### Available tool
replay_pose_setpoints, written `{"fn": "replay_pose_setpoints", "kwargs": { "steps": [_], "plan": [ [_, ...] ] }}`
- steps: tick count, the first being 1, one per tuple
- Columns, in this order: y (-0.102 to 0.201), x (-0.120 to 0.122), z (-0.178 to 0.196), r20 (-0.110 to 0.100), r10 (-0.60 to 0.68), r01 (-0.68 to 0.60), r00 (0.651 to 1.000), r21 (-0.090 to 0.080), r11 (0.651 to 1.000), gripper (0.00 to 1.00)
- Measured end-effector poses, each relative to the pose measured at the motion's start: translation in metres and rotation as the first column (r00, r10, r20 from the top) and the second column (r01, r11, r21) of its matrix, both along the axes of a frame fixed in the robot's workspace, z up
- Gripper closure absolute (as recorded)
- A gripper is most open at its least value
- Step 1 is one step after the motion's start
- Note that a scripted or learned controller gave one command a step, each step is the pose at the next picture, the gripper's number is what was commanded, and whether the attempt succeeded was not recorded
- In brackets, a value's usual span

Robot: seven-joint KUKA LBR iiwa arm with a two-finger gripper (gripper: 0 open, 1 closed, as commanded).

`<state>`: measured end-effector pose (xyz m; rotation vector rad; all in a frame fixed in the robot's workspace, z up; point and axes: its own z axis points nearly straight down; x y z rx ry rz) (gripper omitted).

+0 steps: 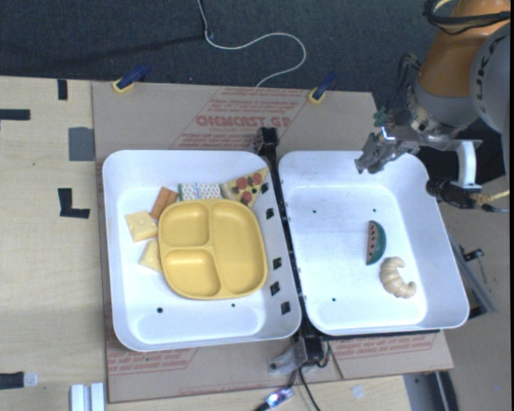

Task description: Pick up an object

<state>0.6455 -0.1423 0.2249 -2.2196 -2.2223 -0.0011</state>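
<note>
The right bin (325, 306) holds a watermelon slice (375, 241) and, just below it, a pale croissant (397, 277). My gripper (371, 158) hangs over the bin's far right corner, well above and behind both pieces, with nothing visibly between its fingers. The arm's orange band (456, 54) rises at the upper right. In the left bin (120, 255) lies a yellow divided plate (212, 248), with a pizza slice (249, 184), a brown cracker (163, 202) and pale cheese pieces (141, 226) tucked around its far and left sides.
A black divider with clips (278, 238) runs between the two bins. A white cable (257, 45) loops over the dark floor behind the bench. Blue and yellow clamps (131, 78) hold the cardboard base at its far edge.
</note>
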Motion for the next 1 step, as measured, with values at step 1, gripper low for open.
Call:
{"fn": "replay_pose_setpoints", "kwargs": {
  "steps": [1],
  "plan": [
    [0.0334,-0.0398,-0.0097,-0.005,0.000,0.000,1.000,-0.001,1.000,1.00]
  ]
}}
